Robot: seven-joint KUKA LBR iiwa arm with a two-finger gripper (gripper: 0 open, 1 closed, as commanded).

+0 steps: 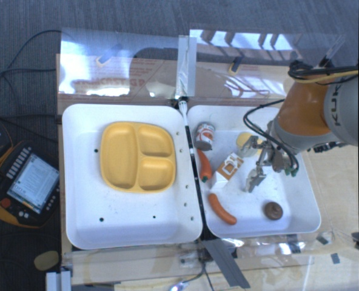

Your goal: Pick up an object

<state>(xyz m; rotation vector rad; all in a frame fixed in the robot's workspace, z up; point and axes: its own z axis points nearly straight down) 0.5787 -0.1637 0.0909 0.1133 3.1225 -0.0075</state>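
Hot dog (222, 209) lies alone near the right bin's (301, 223) front, so the empty gripper (256, 178), fingers apart, should drop straight over its middle.

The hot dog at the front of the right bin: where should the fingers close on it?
Grip the hot dog at its middle, from straight above, fingers closing across its narrow width. It lies flat and diagonal on bare bin floor, with room on both long sides; the brown round piece sits well apart.

Small brown round object (273, 210) lies in right bin's (301, 187) near corner.
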